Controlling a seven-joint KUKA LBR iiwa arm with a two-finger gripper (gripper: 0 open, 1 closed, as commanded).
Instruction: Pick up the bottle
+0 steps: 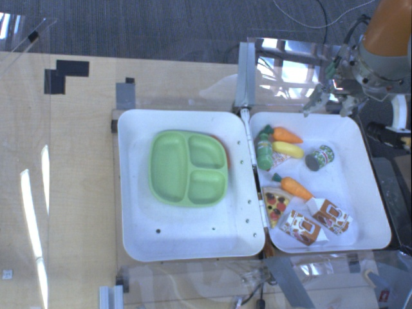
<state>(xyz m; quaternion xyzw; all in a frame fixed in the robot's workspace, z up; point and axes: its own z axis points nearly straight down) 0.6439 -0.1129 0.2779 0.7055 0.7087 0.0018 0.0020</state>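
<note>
Gripper (329, 100) hovers over the right bin's (370, 172) back edge, fingers apart, holding nothing. Bottle (264, 152) sits down-left of it; grey carpet behind the bench (64, 192).

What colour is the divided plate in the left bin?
Light green; the camera view shows the divided plate plainly.

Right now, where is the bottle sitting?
The bottle lies in the right bin, against its left wall, just left of the banana and the upper carrot.
</note>
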